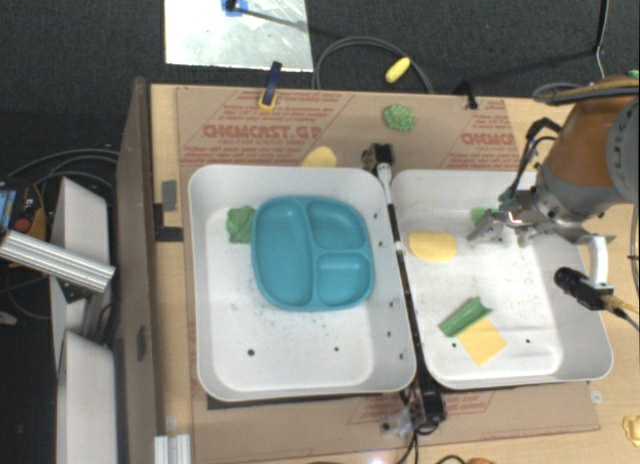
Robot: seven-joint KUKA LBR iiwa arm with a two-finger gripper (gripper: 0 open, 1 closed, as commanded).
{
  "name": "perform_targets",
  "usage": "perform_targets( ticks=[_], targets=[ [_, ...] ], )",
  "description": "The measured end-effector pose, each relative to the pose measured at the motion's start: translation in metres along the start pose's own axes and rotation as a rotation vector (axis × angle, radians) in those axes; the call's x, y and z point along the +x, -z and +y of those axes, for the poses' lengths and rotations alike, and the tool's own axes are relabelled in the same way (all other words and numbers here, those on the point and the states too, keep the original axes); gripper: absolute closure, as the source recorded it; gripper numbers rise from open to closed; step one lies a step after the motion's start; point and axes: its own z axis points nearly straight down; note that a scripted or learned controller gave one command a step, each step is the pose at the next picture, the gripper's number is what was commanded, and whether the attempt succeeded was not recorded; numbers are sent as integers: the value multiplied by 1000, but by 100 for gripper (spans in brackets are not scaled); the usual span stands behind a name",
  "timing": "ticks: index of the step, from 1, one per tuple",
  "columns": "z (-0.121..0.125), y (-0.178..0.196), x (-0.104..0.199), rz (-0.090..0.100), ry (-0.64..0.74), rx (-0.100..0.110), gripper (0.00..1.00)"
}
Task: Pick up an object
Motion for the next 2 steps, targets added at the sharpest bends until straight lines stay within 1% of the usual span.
perform_targets(
  ticks=[1, 2],
  targets=[
    [-62, 12, 37, 2, 1, 3, 0],
    [-104, -32, 81, 1, 3, -1, 0]
  ],
)
